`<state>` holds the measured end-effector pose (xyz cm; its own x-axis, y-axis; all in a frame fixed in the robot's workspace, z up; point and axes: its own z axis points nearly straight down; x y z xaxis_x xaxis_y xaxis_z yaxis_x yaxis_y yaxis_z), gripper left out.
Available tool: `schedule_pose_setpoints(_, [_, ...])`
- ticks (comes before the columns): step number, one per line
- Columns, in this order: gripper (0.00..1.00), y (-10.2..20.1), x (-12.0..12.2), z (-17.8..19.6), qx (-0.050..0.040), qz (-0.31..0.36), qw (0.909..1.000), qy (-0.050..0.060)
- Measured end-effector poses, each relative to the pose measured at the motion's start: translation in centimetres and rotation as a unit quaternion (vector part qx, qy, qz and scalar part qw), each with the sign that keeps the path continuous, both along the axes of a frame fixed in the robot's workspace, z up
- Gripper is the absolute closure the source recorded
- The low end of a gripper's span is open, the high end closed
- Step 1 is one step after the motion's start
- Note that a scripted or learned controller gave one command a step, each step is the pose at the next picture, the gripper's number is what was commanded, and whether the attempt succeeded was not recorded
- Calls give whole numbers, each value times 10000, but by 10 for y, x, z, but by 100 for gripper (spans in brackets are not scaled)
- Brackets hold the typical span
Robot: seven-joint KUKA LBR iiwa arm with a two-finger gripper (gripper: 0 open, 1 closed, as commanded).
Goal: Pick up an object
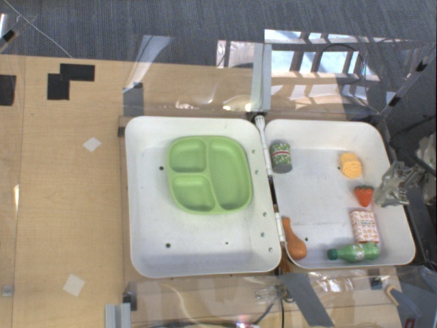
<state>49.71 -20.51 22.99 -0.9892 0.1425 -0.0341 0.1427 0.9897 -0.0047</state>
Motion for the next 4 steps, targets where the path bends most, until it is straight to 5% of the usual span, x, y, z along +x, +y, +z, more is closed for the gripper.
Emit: schedule_pose_setpoints(4, [100,-1,10,50,-57,19,9998,-183])
